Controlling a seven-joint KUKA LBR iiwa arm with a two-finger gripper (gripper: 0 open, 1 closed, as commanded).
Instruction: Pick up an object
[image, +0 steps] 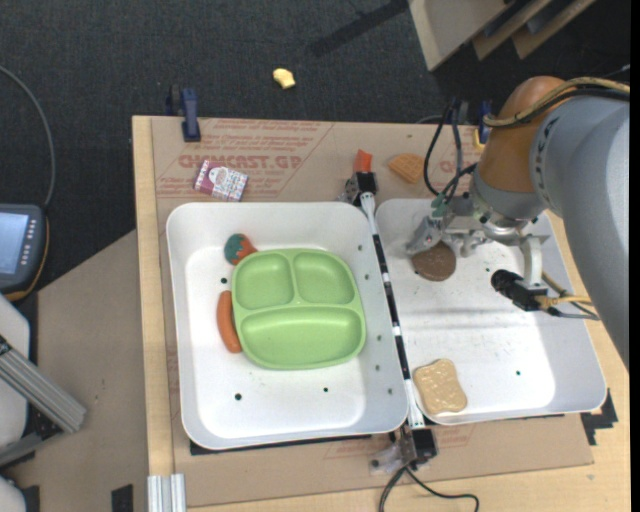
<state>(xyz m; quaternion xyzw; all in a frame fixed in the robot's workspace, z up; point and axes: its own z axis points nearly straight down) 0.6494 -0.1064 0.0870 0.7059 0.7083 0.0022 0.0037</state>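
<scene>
In the camera view, the grey arm with its orange band was seen reaching in from the right over the right-hand shallow white bin (560, 395). The two-finger gripper (436, 240) was lowered into that bin's upper left part. Directly beneath it, and slightly toward the near side, a round flat brown object resembling a patty or biscuit (434, 264) was lying on the bin floor. The object's upper edge was overlapped by the gripper, so the tool appeared to be touching it or just above it; which of the two could not be settled from this slanted view. Whether the gripper was spread or pinched could not be told, since that part was blurred against the dark object. No clear long axis was shown by the round object, so little turning of the wrist would be judged necessary; the closing move would depend mainly on the disc being centred under the tool.

A tan cracker-shaped rectangular piece (441, 387) was lying at the bin's near left corner, well apart from the gripper. In the left white bin (200, 380), a green divided plastic plate (298, 308) was resting, with an orange sausage-shaped toy (228, 321) just beside its left rim.
</scene>
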